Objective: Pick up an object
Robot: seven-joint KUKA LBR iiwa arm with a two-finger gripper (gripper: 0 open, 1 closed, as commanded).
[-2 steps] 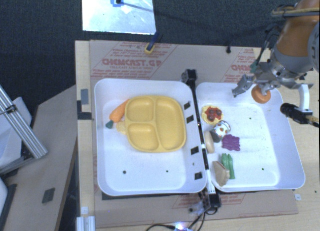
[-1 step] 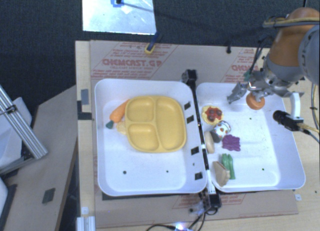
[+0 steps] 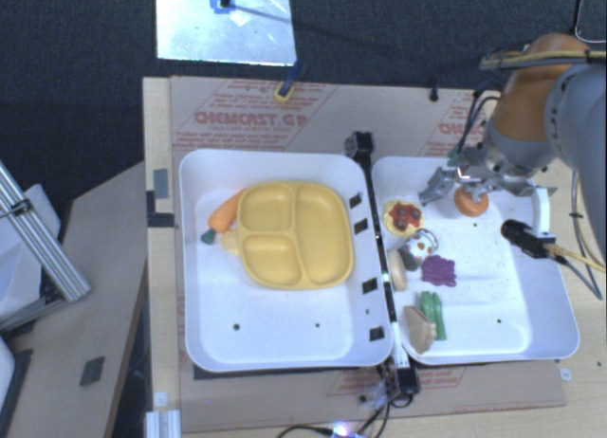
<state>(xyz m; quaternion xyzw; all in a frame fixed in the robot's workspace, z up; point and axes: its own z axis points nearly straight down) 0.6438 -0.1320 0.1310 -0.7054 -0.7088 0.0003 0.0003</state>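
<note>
The gripper (image 3: 453, 187) hangs over the back of the right bin (image 3: 545, 322). A small orange round object (image 3: 471, 202) sits right beside it, just to its right and below; I cannot tell whether they touch. To the gripper's lower left lie a red and yellow pizza-like disc (image 3: 403, 216), a white and grey piece (image 3: 417, 243), a purple grape bunch (image 3: 438, 270), a pale oblong piece (image 3: 397, 275), a green vegetable (image 3: 432, 310) and a tan bread slice (image 3: 417, 328).
The left bin (image 3: 204, 332) holds a yellow divided plate (image 3: 289, 234) with a carrot (image 3: 225, 210) at its left edge. A black divider (image 3: 375, 237) runs between the bins. A shiny metal sheet (image 3: 226, 9) lies beyond the bench.
</note>
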